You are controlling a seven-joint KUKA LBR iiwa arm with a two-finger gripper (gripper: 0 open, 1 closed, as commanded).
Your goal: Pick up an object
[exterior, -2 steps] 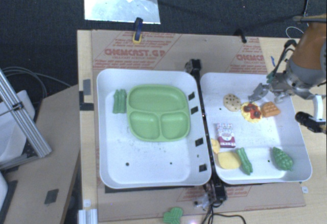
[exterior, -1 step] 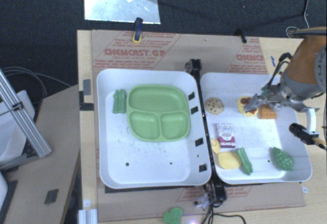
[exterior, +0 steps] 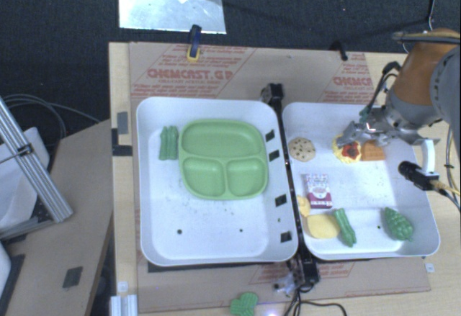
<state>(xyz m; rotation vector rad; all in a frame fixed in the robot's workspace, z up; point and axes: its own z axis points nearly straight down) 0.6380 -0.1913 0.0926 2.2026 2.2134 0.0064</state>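
My gripper [exterior: 360, 130] hangs low over the back of the right bin [exterior: 360, 250], the grey arm with its orange band [exterior: 425, 77] reaching in from the right. Directly below and touching its tip lies a red and yellow toy [exterior: 348, 150], with an orange block [exterior: 373, 152] beside it. Further objects lie in this bin: a round cookie [exterior: 302, 149], a red and white packet [exterior: 318, 191], a yellow piece [exterior: 322, 226], a green pickle [exterior: 345, 227] and a knobbly green item [exterior: 397, 224].
The left bin [exterior: 155, 235] holds a green divided plate [exterior: 222, 158] and a bundle of green beans [exterior: 168, 142]. A black divider with clips [exterior: 282, 163] runs between the bins. A black part of the arm [exterior: 416, 175] juts over the right bin's right wall.
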